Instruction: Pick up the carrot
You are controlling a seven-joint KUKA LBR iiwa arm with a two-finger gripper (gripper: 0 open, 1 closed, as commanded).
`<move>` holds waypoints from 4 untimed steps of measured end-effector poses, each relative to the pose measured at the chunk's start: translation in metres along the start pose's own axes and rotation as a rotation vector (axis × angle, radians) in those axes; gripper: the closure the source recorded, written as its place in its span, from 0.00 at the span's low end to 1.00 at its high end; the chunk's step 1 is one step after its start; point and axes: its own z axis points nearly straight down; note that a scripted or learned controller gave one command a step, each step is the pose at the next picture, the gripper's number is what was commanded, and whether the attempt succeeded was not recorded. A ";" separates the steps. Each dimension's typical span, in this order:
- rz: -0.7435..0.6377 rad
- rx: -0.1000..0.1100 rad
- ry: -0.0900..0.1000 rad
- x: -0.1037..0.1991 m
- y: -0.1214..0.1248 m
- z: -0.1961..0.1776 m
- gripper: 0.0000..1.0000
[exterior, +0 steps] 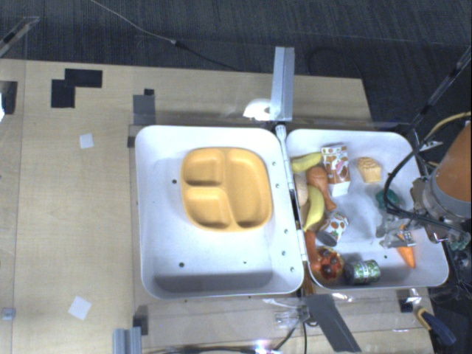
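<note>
Pale wooden bench [66, 220], dark carpet [221, 13]

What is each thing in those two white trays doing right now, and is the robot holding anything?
Carrot: lying in the right bin, right under the gripper; a grip can't be confirmed.
Yellow tray: upright in the left bin.
Green can: on its side.
Bananas: lying against the left wall of the right bin.

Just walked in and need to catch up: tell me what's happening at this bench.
The arm's gripper hangs low over the right bin, right above a small orange carrot near the bin's front right. The carrot lies on the bin floor. The left bin holds a yellow divided tray.
</note>
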 end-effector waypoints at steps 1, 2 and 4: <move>0.280 0.002 -0.007 -0.006 0.017 -0.074 1.00; -0.095 0.001 -0.003 0.012 0.002 0.025 1.00; 0.128 0.002 -0.004 0.006 0.001 0.027 0.00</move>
